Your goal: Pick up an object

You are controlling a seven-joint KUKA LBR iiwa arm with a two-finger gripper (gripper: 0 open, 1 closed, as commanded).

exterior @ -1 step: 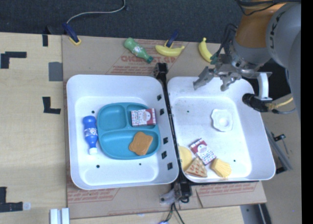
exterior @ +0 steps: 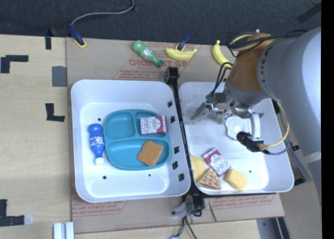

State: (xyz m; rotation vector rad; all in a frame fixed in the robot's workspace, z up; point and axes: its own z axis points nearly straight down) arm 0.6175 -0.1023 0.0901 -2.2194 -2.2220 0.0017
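Gripper (exterior: 201,111) hangs over the right bin (exterior: 271,180), fingers apparently parted with nothing between them. Nearest candidates lie at that bin's near edge: a pizza slice (exterior: 209,179), a cheese wedge (exterior: 236,179) and a small carton (exterior: 215,160), likely light, stiff plastic, best pinched across flat sides. They crowd together, leaving little room.

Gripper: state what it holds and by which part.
Nothing. The gripper hangs over bare floor in the right bin, its open fingers apart from every object.
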